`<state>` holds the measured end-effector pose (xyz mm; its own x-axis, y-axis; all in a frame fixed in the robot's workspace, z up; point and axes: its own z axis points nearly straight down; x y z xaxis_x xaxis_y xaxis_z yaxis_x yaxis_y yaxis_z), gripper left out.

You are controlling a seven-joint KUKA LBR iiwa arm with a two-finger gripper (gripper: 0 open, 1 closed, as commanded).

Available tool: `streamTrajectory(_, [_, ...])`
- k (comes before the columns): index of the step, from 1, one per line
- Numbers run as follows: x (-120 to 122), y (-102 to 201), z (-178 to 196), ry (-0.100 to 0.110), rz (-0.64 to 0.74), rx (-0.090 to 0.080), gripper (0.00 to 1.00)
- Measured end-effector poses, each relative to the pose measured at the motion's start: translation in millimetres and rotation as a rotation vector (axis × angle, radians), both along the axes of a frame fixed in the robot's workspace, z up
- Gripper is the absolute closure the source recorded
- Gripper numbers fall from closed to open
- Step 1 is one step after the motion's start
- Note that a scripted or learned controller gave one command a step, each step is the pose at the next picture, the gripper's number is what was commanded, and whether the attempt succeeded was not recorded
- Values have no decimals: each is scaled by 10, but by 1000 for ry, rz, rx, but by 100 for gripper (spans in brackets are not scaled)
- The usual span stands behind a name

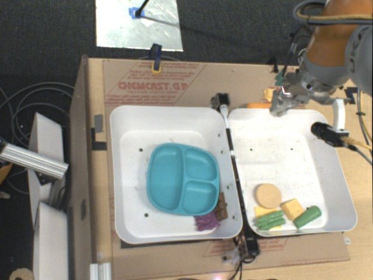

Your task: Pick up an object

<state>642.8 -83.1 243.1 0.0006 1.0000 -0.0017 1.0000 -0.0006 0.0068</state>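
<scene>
The gripper (pixel 281 107) hangs over the far rim of the right bin (pixel 338 174), near that bin's back corner. Whether it is open or closed cannot be told from this slanted view, and nothing shows in its grasp.

Everything it could pick up in this bin lies at the opposite, near end, well apart from it. There a tan round disc (pixel 268 195) sits nearest the gripper. Just beside the disc is a yellow block (pixel 292 207), and at the near wall lie two green pieces, one (pixel 270 220) left of the other (pixel 307 216). The right green piece has its long axis slanting up toward the right; the left one lies nearly level across the bin. So the coming move probably calls for a long reach toward the camera and slightly left, across the bare bin floor.

In the left bin (pixel 125 156), a teal divided plate (pixel 182 179) rests flat, with a purple scrap (pixel 204 221) and a brown piece (pixel 221 209) at its near edge, farther off still.
</scene>
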Motion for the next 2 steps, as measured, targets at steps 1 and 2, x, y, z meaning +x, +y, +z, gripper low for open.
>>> streamTrajectory(1, [-12,724,-331,8,10,4,100])
streamTrajectory(2, [124,-8,-196,2,-3,-2,100])
